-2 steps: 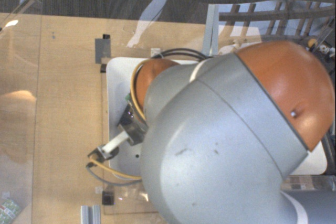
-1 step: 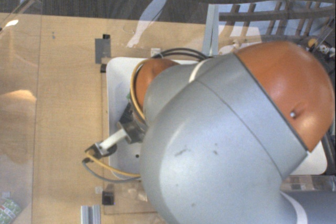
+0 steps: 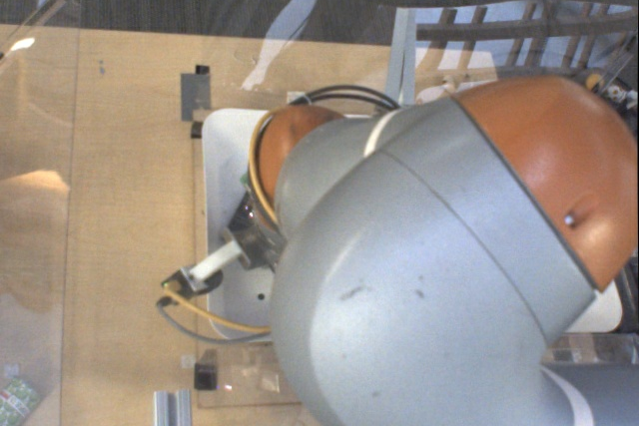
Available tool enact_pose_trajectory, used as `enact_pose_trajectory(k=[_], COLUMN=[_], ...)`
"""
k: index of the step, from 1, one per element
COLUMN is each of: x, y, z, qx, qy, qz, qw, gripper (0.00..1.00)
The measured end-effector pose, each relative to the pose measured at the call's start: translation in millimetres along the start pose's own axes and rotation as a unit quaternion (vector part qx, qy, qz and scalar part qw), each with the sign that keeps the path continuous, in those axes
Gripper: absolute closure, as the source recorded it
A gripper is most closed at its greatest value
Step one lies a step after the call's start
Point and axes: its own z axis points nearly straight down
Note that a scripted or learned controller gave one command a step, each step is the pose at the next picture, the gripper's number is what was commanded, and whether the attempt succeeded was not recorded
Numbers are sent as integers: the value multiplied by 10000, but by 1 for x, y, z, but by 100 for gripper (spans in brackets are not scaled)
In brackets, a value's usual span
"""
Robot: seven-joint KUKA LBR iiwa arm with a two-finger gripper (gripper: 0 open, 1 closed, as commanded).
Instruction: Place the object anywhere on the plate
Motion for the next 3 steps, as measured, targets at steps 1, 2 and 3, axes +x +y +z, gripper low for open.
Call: enact_pose_trajectory(k=[1, 2, 3], x=[-3, -1, -2], y=[-2, -3, -4], z=[11, 11, 11], qx=[27, 13, 21], qy=[-39, -11, -22], qz=[403, 1726, 1500], qw=[9992, 9850, 9887], gripper=[100, 100, 100])
